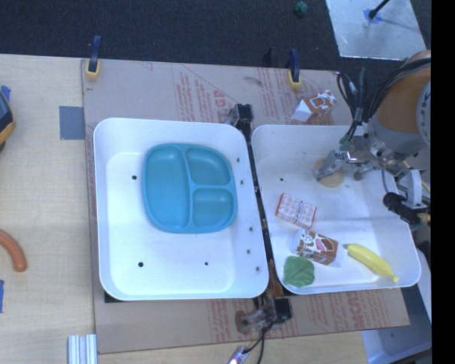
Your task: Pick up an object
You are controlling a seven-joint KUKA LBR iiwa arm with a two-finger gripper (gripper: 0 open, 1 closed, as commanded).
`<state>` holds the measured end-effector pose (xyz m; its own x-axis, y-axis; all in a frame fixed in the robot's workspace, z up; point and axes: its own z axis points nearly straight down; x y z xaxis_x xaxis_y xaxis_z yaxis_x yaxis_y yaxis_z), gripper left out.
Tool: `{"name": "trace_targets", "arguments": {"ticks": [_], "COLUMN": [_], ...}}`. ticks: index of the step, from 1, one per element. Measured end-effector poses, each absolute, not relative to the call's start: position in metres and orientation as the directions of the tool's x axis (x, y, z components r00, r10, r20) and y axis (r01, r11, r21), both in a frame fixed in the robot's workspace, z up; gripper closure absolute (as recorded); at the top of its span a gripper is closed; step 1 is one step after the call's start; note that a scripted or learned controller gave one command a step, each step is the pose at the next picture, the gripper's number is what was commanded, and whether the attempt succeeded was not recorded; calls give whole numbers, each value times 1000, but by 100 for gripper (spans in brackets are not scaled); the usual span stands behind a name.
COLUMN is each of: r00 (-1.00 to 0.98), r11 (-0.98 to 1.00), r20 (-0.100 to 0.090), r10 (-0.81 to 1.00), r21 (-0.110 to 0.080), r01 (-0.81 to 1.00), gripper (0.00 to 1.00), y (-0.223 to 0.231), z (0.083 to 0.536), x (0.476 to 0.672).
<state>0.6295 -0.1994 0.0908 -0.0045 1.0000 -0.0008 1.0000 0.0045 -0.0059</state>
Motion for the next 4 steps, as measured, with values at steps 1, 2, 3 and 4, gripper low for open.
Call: {"name": "trace_targets", "arguments": {"ticks": [1,2,3,4], "r00": [-6,-7,-7,-4], "r11": [6,7,7,4], "r20": [-1,0,0,-1], "r10": [1000,1000,1000,1000], "r21": [-2,-5,-6,-3], "r01": [1000,1000,1000,1000], "gripper": [0,0,0,0], "y": [-157,-119,-107,-113], "z": [92,92,92,92], "x": [657,656,656,656]}}
